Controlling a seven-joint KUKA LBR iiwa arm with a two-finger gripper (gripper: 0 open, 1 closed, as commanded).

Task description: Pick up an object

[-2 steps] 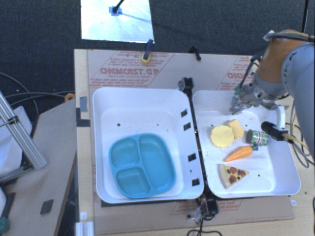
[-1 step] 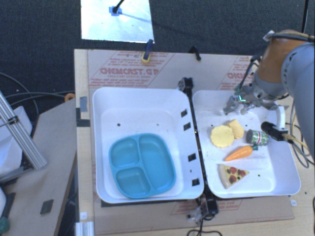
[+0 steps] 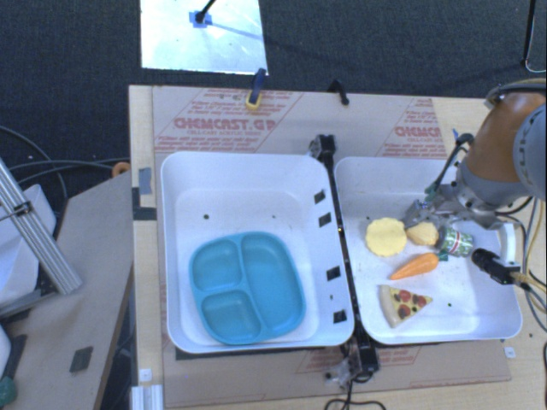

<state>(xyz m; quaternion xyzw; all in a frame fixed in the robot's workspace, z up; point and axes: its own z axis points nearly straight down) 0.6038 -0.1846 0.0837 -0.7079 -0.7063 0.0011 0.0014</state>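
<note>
The right bin [image 3: 491, 314] holds several toy foods: a yellow round disc [image 3: 386, 237], a small tan lump [image 3: 421, 234], a green and white can [image 3: 455, 243] lying on its side, an orange carrot [image 3: 414, 266] and a pizza slice [image 3: 402, 303]. My gripper [image 3: 431, 214] is low over the bin's right half, just above the tan lump and the can. The grey wrist and orange band [image 3: 511, 139] rise behind it at the right edge. Whether the gripper touches either item is hidden by its body.
The left bin [image 3: 214, 178] holds a blue divided plate [image 3: 246, 287] near its front. A black clip strip [image 3: 333, 229] runs between the two bins. Cables hang beside the wrist at the right bin's far right.
</note>
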